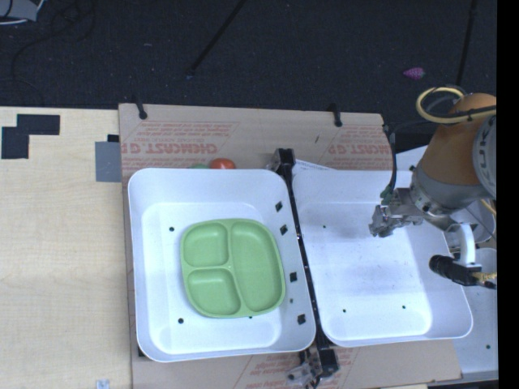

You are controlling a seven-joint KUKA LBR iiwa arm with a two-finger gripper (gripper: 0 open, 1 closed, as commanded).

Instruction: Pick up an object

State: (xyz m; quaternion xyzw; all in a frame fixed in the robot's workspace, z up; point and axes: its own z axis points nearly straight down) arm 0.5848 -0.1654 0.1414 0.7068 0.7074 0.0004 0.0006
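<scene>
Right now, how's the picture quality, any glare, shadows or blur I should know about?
Camera view: soft overall, fine detail smeared; the gripper is a blurry grey blob. Even lighting on the left bin, with mild glare along its white rim. Faint grey smudging or shadow on the right bin floor. The green plate reads clearly. The background above the bench is dark and underexposed.

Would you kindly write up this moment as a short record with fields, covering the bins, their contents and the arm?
left bin: holds a green divided plate, lying flat near its middle
right bin: the arm reaches over its upper right part
tool: above the right bin's floor, apart from the plate; nothing seen between its fingers
behind left bin: small orange-red object on the cardboard, partly hidden by the rim
task state: nothing picked up yet
</scene>
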